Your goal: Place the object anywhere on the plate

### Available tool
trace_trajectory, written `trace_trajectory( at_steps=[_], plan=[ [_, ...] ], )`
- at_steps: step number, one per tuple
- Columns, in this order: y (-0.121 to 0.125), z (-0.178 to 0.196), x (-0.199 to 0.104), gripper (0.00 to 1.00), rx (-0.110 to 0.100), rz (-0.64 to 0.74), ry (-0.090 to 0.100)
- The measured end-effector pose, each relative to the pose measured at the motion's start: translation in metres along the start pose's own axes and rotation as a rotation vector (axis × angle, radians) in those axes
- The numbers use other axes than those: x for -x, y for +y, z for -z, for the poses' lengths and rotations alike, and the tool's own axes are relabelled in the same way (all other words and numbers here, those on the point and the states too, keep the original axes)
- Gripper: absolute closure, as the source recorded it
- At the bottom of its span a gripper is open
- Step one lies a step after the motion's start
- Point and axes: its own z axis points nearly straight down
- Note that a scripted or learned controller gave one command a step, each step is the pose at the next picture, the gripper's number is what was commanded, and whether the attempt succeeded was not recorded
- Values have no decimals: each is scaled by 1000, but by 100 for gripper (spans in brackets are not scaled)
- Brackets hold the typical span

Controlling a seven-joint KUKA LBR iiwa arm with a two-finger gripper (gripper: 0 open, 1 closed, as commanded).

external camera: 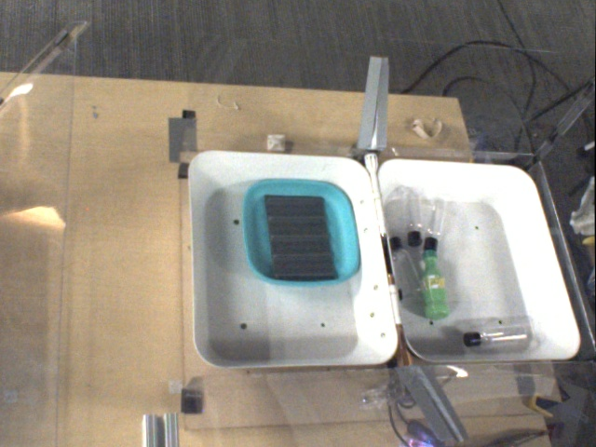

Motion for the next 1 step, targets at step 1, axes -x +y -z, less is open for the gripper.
trace_trajectory(
  at_steps=[1],
  plan=[
    [2, 11, -2, 100, 5, 9, -1]
  ],
)
